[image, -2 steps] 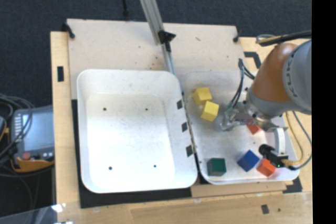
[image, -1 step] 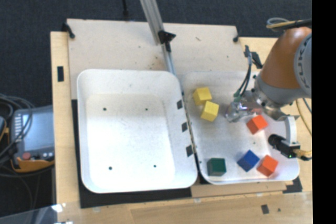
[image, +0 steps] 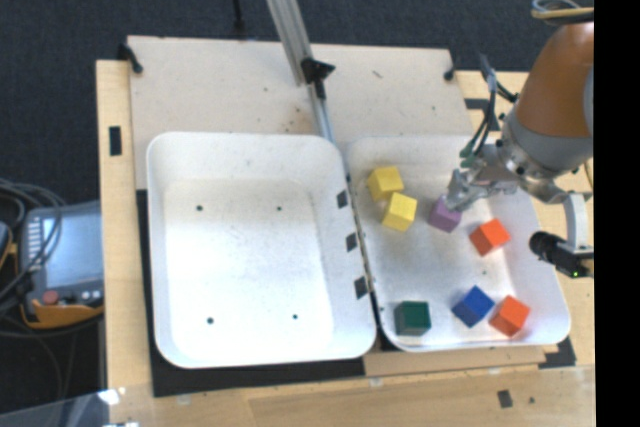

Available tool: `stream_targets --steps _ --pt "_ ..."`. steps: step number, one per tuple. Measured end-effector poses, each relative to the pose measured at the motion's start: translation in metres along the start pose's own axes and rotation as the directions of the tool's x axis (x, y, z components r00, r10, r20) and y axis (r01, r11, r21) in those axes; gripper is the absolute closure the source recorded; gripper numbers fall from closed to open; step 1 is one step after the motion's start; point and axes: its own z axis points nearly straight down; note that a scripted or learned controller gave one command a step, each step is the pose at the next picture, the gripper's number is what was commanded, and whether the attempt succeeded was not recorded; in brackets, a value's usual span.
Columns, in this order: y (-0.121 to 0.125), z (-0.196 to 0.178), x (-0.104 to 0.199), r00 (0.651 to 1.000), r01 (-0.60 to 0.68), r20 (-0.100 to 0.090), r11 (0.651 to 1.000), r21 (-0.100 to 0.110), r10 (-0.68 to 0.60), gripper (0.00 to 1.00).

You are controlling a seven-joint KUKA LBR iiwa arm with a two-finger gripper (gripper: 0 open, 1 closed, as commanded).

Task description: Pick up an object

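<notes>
The arm (image: 555, 95) reaches in over the right bin (image: 540, 330); its gripper (image: 458, 195) is low in the upper middle of that bin, directly above the purple block (image: 444, 215). The block sits at the fingertips and appears to touch them, but whether the fingers are apart or closed on it cannot be told (the gripper body covers the gap).

Contents of the right bin, relative to the gripper: two yellow blocks (image: 385, 182) (image: 399, 211) just to its left, touching or nearly touching one another; an orange block (image: 489, 237) near, below and to its right; a blue block (image: 473, 305) and a second orange block (image: 510, 314) side by side near the lower edge; a green block (image: 411, 317) at the lower left corner, well apart from the gripper.

The left bin (image: 160, 165) lies alongside.
</notes>
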Motion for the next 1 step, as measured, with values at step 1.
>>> stream_targets --steps 1 --pt "0.0021 -0.0543 -0.0011 1.0 0.0 0.0 1.0 0.001 0.0 1.0"
